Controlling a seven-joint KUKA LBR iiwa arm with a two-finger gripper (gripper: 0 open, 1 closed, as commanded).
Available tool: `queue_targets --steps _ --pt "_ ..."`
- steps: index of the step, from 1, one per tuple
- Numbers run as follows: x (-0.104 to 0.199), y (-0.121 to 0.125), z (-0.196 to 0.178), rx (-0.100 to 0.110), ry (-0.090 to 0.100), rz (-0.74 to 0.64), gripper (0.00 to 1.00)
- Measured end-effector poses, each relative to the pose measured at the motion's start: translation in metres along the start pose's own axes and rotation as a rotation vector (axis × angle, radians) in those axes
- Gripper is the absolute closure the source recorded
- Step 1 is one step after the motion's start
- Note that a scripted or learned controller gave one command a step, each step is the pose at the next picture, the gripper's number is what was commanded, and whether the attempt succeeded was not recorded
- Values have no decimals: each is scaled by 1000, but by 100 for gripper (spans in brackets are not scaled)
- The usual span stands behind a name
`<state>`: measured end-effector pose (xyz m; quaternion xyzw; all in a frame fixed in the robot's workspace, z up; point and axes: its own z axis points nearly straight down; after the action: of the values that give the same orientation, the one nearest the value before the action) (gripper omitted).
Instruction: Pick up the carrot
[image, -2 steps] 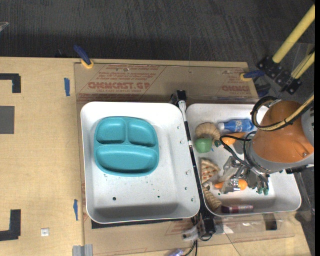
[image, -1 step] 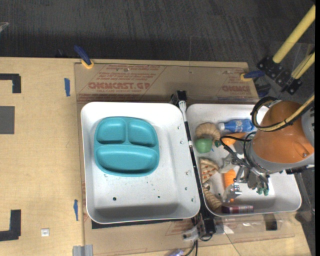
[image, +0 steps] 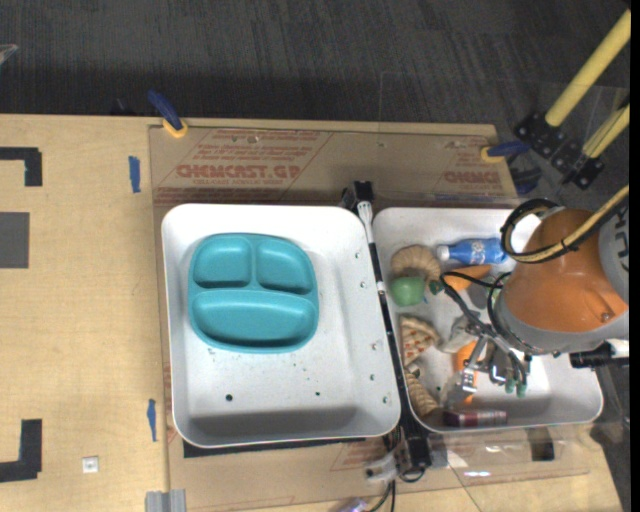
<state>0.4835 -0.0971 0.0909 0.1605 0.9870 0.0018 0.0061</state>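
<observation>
The left bin (image: 200, 330) holds a teal divided plate (image: 254, 291) and nothing else of note. The right bin (image: 570, 410) is crowded: a green ball (image: 407, 290), a tan round lump (image: 413, 262), a blue-and-white bottle (image: 470, 251) and a dark tube (image: 475, 417) near the front wall. The carrot (image: 465, 283) seems to be the orange sliver lying aslant, just up and left of the gripper (image: 480, 370). Whether its fingers stand apart or together, I cannot tell.
</observation>
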Motion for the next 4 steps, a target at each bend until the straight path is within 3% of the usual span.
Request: queue_targets --steps 1,2,3,4 --pt "-5 2 -12 -2 -15 -1 100" --pt "-4 2 -12 -2 -13 -1 0" --pt "-1 -1 0 1 -1 283 0" --pt "-90 27 2 2 -5 420 0"
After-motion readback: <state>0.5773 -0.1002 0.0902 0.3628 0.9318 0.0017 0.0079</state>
